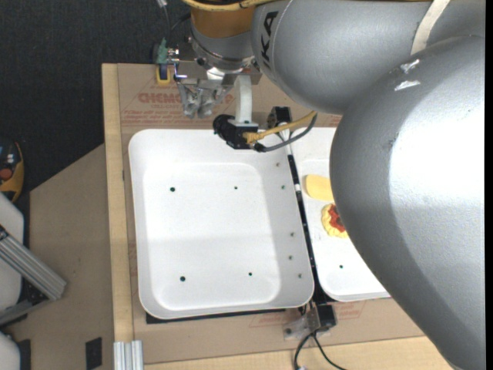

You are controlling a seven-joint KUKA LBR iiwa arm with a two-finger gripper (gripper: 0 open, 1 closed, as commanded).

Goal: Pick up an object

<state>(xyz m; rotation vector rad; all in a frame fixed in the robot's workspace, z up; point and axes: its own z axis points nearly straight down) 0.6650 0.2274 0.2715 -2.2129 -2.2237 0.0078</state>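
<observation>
Camera view looks down on the desk (115, 206), a cardboard-coloured board whose red lettering is partly covered. The left bin (208, 222) sits on it. Above that bin's far rim hangs the gripper (199, 102), below the orange band (219, 6); its metal tip is small and blurred, so whether it is spread or pressed together cannot be made out, and nothing can be seen between its parts. The right bin (347, 280) is mostly hidden by the grey arm (416, 129). In it lie a yellow object (316, 185) and a red-and-yellow object (333, 220), both cut off by the arm, well apart from the gripper.
</observation>
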